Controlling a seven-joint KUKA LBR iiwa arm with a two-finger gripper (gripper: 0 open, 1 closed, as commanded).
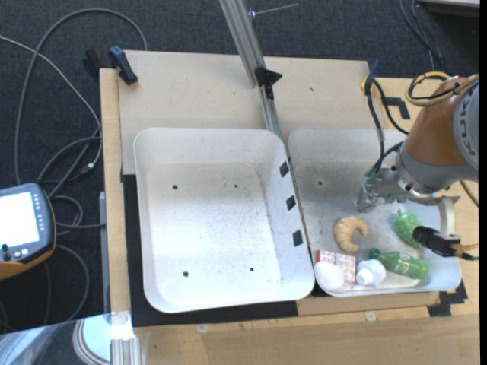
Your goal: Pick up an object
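Note:
My gripper point(368, 199) hangs low over the bare floor of the right bin point(327, 158), reaching in from the right under the grey arm with its orange band point(435, 131). Just below it and slightly left lies a tan croissant point(351, 233), apart from the gripper. A small green toy point(405, 223) rests to the gripper's lower right. Along the bin's front wall lie a green bottle with a white cap point(397, 264), a red-and-white packet point(338, 261) and a white rounded object point(329, 275). Nothing shows in the gripper.
The left bin point(160, 158) stands beside the right one, parted by a shared wall with black tabs point(290, 202). A slanted metal pole point(245, 40) crosses the bench at the back. Cables point(380, 101) hang near the right bin's far corner.

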